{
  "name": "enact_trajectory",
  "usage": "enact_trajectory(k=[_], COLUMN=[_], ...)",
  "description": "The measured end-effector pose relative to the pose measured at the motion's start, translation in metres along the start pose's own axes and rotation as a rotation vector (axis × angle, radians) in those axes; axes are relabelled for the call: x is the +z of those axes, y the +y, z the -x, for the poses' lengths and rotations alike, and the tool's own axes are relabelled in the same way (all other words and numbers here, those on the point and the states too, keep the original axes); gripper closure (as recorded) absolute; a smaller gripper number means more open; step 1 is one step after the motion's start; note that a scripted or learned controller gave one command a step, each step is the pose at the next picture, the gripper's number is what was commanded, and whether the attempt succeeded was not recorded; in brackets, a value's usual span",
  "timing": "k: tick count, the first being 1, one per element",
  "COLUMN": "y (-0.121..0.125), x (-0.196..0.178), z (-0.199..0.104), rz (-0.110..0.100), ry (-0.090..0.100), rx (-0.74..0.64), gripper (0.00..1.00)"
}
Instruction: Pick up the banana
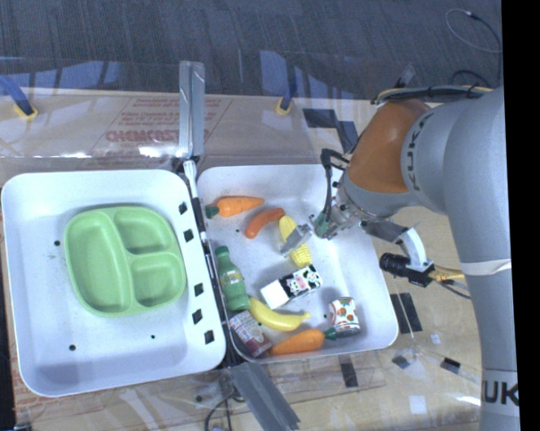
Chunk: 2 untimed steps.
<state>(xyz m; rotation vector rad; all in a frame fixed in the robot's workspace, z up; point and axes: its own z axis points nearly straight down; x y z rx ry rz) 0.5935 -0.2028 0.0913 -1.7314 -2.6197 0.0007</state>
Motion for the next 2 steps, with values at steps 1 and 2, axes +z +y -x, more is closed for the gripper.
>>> enact_trajectory(k=[1,2], y=[0.001,0.045], x=[-0.01,-0.126], z=[0.0,-0.026], rz=[0.001,0.002], ry=[-0.001,-0.002], rx=[-0.004,0.168], gripper=[1.0,1.0])
